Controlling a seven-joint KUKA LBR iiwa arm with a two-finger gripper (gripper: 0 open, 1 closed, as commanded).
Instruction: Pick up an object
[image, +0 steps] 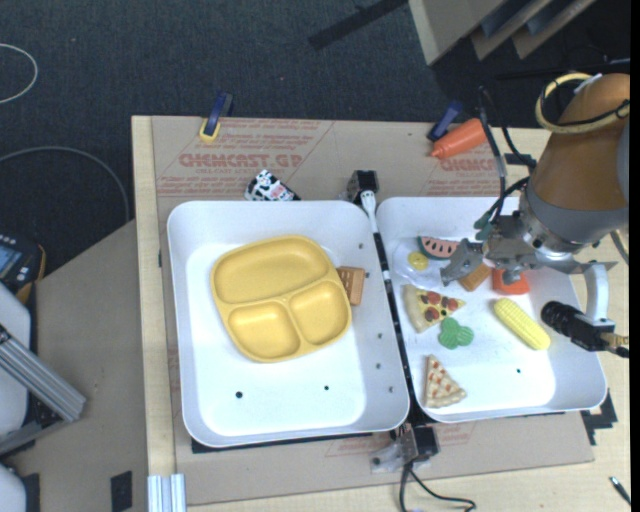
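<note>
The right bin (545, 385) holds toy foods: a watermelon slice (438, 245), a small yellow-and-white piece (417, 262), two pizza slices (430, 305) (440, 382), green broccoli (456, 334) and a yellow corn cob (522, 323). My gripper (478, 262) hangs low over the back of this bin, right of the watermelon. An orange piece (476, 277) and a red piece (511, 283) lie right under and beside it, partly hidden. Whether it touches either I cannot tell.
The left bin (200, 385) carries a yellow divided plate (280, 297) with a small brown block (351, 284) at its right. Behind the bins lie an orange clamp (458, 138), a blue-and-yellow clamp (213, 118) and a black-and-white toy (270, 186).
</note>
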